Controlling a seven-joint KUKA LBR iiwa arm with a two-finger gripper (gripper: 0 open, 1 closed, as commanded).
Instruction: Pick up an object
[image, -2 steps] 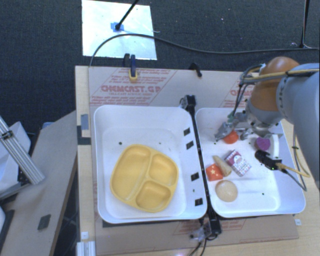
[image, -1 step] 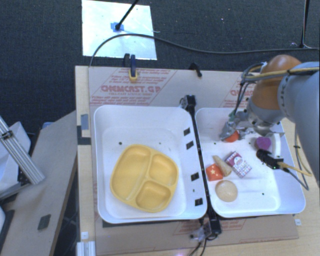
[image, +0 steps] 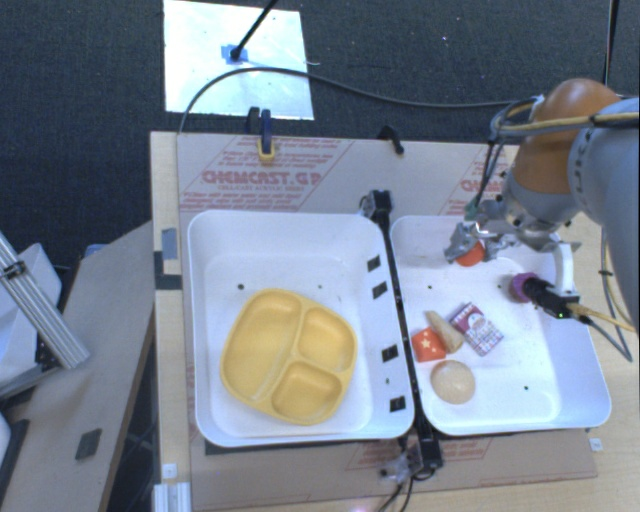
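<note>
My gripper (image: 468, 242) hangs low over the far left part of the right bin (image: 575, 385). A small orange object (image: 471, 255) sits right at its tip, partly hidden by it; whether it is gripped or just lying there is unclear. A purple object (image: 522, 287) lies to the right of it. Nearer the front lie a red-and-white packet (image: 477, 328), a tan wedge (image: 443, 331), a red block (image: 428, 346) and a beige round piece (image: 452, 382).
The left bin (image: 215, 250) holds a yellow divided plate (image: 288, 356). A black divider with clips (image: 392, 310) runs between the bins. The arm's cables (image: 590, 315) trail over the right bin's right side.
</note>
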